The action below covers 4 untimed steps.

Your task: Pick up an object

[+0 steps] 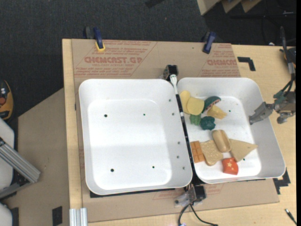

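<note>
Nearest me in the right bin [270,147], the red block [230,166] sits in the front corner, with the tan wedge [243,148] just behind it and the bread-like roll [221,140] beside that; all look like light, stiff toy food, likely smooth and a bit slippery. I'd take the roll across its narrow sides, since it stands proud of its neighbours. Further back lie the green lump [207,123] and yellow pieces [194,105], while the gripper [259,114] hangs at the bin's right rim, empty with fingers apparently apart.
</note>
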### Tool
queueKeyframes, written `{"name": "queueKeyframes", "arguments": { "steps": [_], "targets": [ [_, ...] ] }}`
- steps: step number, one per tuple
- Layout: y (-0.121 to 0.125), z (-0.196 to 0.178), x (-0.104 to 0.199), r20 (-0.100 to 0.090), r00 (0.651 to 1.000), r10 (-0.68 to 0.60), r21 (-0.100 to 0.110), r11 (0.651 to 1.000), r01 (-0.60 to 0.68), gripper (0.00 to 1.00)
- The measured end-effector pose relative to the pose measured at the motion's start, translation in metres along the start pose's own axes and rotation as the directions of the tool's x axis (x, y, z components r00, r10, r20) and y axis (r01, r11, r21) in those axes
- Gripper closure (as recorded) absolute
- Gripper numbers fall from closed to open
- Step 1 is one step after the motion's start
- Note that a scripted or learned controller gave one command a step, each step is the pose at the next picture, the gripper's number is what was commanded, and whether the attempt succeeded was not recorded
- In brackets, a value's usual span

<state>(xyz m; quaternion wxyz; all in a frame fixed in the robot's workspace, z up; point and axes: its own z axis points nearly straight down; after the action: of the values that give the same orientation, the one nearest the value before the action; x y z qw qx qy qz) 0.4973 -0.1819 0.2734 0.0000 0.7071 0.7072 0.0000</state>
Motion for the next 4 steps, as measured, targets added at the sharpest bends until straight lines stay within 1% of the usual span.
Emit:
{"name": "queueKeyframes", "arguments": {
  "steps": [1,2,3,4],
  "targets": [
    [0.017,0.119,0.031,-0.005,1.000,-0.003,0.011,1.000,0.003,0.00],
    [0.119,0.188,0.087,0.002,1.000,-0.007,-0.013,1.000,0.007,0.00],
    [0.163,0.185,0.083,0.003,1.000,0.004,0.010,1.000,-0.004,0.00],
    [0.159,0.180,0.084,0.000,1.000,0.003,0.018,1.000,-0.003,1.00]
  ]
}}
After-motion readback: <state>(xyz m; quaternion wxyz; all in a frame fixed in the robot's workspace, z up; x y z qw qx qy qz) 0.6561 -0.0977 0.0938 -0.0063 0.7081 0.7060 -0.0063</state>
